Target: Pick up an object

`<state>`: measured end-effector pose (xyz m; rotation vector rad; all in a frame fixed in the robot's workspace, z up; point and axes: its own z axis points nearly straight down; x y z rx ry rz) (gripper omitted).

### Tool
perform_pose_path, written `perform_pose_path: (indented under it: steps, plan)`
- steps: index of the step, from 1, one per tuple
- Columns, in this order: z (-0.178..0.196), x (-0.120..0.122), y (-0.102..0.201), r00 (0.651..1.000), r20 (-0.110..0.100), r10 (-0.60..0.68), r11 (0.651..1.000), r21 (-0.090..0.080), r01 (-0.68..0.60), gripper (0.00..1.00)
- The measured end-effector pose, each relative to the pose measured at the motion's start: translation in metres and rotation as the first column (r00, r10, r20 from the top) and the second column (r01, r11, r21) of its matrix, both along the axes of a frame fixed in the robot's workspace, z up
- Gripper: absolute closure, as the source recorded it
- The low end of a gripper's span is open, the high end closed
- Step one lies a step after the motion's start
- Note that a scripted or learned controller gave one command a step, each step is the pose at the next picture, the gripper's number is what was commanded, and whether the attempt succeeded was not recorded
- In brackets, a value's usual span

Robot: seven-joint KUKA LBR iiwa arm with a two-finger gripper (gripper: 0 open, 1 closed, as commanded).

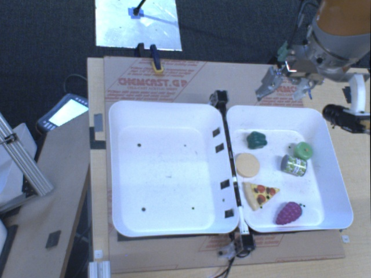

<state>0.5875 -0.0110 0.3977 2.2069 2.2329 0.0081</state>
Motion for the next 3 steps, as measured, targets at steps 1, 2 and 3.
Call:
perform_pose_path:
  steps: [1,2,3]
  plan:
    - [-0.222,-0.021,-0.026,1.000,-0.018,-0.013,1.000,-0.002,0.013,0.00]
    - [-0.203,-0.017,-0.025,1.000,-0.002,-0.010,1.000,-0.002,0.010,1.00]
    - [-0.078,-0.024,0.020,1.000,0.009,-0.002,1.000,0.000,0.002,1.00]
